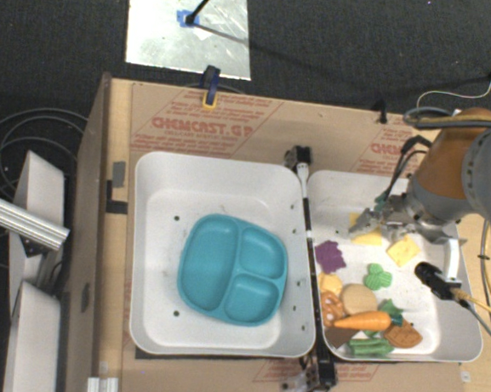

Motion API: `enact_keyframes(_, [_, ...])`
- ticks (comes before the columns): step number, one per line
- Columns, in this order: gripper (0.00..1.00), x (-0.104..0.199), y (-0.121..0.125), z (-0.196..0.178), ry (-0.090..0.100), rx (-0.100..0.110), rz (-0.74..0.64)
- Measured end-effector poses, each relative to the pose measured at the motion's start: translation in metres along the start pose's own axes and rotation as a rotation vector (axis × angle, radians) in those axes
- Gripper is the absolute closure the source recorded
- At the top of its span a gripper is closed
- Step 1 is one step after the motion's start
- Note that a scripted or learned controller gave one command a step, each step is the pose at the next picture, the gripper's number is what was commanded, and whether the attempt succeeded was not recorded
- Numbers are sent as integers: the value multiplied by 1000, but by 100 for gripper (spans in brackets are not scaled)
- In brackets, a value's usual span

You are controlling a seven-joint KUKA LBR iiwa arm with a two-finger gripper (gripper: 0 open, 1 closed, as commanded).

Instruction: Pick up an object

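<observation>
Two white bins (230, 181), one teal tray (232, 268); gripper (384, 218) state unclear.

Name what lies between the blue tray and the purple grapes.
In the camera view, the bins' adjoining white walls separate the blue tray from the purple grapes.

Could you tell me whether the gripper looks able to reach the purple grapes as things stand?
Probably yes: the gripper hangs over the right bin, and the purple grapes lie uncovered close by.
</observation>
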State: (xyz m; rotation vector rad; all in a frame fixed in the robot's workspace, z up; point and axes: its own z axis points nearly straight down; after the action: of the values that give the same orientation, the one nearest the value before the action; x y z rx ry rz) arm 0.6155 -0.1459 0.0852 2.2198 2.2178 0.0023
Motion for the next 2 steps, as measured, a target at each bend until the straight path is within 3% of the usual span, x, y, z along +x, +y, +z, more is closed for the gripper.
enact_keyframes(1, [0, -27, -36, -9, 0, 4, 2])
enact_keyframes(2, [0, 23, -62, 2, 4, 6, -7])
